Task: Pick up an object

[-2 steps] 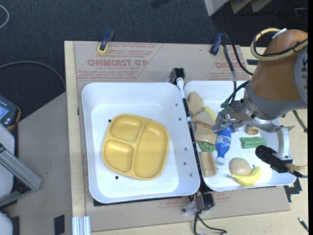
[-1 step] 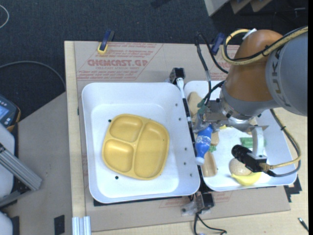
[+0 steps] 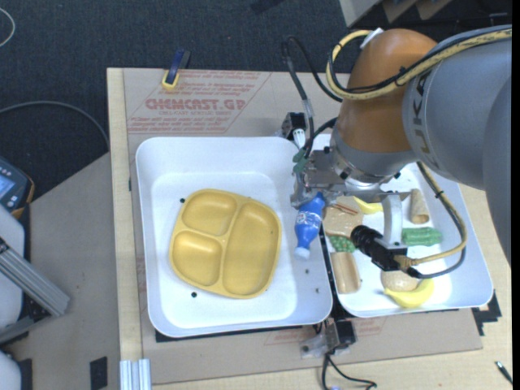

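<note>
My gripper (image 3: 310, 195) hangs over the inner wall between the two bins, under the grey wrist with its orange band. A blue tube (image 3: 308, 224) with a white cap at its lower end dangles from it, its top end pinched between the fingers. The tube tilts slightly and its cap points down at the right edge of the left bin (image 3: 154, 218). A yellow divided plate (image 3: 225, 241) lies flat in the middle of the left bin, to the left of the tube.
The right bin (image 3: 475, 270) holds several small items: a banana (image 3: 411, 296) at the front, a tan cylinder (image 3: 346, 273), a green piece (image 3: 422, 236), a beige roll (image 3: 418, 206). The arm covers the back of that bin.
</note>
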Controlling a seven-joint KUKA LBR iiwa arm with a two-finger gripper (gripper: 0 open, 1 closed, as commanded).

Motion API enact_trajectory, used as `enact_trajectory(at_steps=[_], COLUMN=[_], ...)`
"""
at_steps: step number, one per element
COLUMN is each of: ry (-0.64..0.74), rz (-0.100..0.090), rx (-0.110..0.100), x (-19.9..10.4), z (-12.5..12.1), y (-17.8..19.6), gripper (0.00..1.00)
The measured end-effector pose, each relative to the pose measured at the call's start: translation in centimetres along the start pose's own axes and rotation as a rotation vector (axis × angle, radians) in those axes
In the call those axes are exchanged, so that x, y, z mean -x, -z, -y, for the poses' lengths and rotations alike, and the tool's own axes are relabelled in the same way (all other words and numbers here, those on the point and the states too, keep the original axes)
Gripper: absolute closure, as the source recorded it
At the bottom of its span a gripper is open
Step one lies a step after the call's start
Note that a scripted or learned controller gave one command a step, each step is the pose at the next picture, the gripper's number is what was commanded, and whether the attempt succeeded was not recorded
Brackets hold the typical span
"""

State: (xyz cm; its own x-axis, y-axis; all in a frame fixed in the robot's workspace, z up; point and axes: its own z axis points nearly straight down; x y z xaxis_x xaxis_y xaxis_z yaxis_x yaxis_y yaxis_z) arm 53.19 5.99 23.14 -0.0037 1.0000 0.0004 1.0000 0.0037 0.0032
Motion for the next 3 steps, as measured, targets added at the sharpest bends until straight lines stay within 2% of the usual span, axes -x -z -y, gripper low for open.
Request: enact_trajectory(at_steps=[1, 2, 3], ry=[-0.002, -0.002, -0.003], rz=[0.001, 0.001, 0.0], rx=[-0.002, -0.008, -0.001], x=[-1.6, -2.0, -2.2], z=[-0.1, 0.1, -0.1], y=[-0.1, -1.7, 0.4], gripper=[1.0, 1.0, 1.0])
